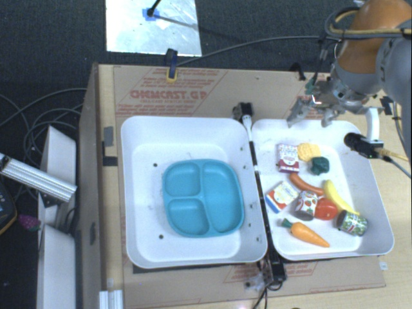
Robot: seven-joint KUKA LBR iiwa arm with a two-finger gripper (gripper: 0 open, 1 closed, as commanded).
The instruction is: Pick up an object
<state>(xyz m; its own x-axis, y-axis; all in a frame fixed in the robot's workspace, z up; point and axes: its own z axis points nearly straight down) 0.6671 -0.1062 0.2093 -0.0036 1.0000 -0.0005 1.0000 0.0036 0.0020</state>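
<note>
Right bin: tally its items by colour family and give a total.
Red or white cartons and can: 3
Yellow: 2
Orange or red: 3
Green: 2
Total: 10

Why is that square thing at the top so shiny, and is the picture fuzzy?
In the camera view, the silvery sheet on the dark floor bounces light back as glare; the white bins look bright with soft shadows; the gripper and the small toys look slightly fuzzy.
</note>
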